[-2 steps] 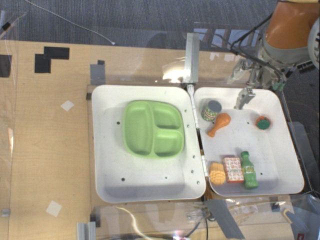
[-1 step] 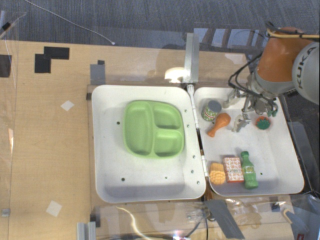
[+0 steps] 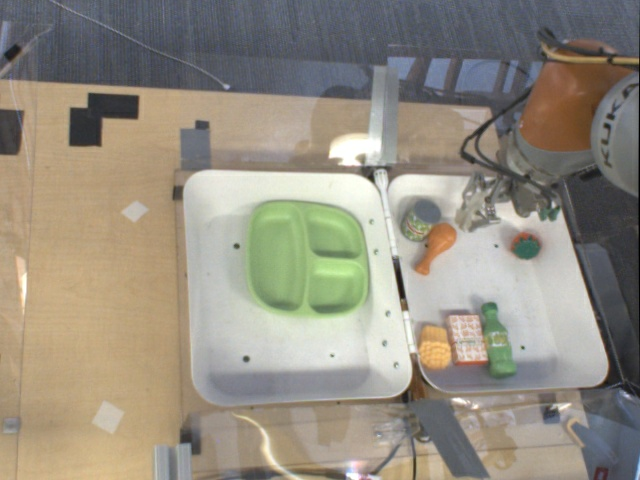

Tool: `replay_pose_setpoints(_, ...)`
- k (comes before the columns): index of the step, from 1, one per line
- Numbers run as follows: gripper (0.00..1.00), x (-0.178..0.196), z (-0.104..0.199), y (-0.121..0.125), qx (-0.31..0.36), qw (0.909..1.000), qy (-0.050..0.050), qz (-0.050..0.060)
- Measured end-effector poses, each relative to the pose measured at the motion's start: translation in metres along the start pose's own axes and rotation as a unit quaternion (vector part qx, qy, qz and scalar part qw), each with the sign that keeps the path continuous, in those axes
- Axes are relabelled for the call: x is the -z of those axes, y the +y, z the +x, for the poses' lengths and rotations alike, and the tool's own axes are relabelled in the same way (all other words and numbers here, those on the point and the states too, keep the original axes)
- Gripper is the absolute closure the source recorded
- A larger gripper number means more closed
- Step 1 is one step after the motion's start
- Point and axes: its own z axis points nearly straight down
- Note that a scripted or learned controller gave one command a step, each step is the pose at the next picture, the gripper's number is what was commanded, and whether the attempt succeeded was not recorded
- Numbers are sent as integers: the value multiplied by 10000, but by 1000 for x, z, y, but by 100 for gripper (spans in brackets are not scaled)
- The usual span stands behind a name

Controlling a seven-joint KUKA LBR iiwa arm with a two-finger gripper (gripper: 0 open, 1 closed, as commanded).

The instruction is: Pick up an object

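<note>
Scanning left to right: left bin [image 3: 215,268] carries green divided plate [image 3: 306,258]. Right bin [image 3: 560,298] holds all loose items: small tin can [image 3: 420,218] at upper left, orange drumstick [image 3: 435,247] just beside it, yellow corn [image 3: 434,347], red-white box [image 3: 465,339], green bottle [image 3: 497,341] in row along near edge, red-green strawberry [image 3: 526,246] toward right. Gripper [image 3: 483,211] hovers above bin's far side, near drumstick, nothing between fingers; spread or pressed, cannot tell. Task looks unstarted: descent, grasp, lift all remain.
</note>
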Motion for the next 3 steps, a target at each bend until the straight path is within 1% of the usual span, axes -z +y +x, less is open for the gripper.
replay_pose_setpoints(1, 100, 76, 33, 83, -1143, 9934, 29, -25)
replay_pose_setpoints(2, 100, 71, 55, 131, -2850, 9585, 80, -10)
replay_pose_setpoints(3, 100, 71, 56, 204, -5348, 8449, 82, 12)
